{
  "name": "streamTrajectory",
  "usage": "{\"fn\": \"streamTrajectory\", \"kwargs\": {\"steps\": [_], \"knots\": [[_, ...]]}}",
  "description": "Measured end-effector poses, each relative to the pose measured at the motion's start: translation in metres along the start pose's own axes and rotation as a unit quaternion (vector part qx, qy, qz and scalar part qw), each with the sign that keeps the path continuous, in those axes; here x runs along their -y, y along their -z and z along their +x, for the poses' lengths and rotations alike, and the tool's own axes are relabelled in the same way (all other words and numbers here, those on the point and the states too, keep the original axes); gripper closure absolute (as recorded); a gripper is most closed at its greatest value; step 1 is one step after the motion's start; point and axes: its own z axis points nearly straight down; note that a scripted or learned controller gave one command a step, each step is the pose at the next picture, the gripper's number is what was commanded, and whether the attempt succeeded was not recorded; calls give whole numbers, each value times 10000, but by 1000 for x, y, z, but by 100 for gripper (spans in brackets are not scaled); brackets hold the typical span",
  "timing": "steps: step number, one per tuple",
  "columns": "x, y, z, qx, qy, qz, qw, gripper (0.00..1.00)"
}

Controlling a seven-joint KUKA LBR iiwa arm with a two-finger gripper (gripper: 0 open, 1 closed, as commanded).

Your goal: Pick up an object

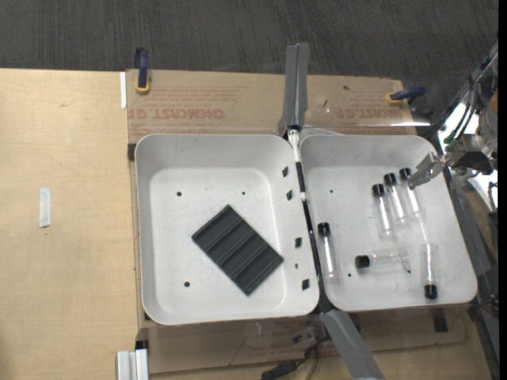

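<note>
A dark grey ribbed rectangular block (237, 248) lies at a slant in the middle of the left bin (150, 212). Several clear tubes with black caps are scattered in the right bin (348, 161). One tube (325, 253) lies along its left wall. A cluster of tubes (394, 203) sits near the upper right, another tube (382, 261) lies crosswise lower down, and one more tube (428, 272) is near the right wall. My gripper (424, 172) comes in from the right edge, over the right bin's upper right corner, close to the cluster's caps. Nothing is visibly held.
A grey divider bar (296, 85) runs between the bins at the back. Blue and yellow clamps (141, 71) (404, 96) hold cardboard behind the bins. Wooden bench surface (63, 212) spreads to the left. The arm's body (475, 125) crowds the right edge.
</note>
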Motion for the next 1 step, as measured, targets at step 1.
{"fn": "streamTrajectory", "kwargs": {"steps": [1], "knots": [[-27, -123, -12, 36, 321, -103, 9994, 0]]}}
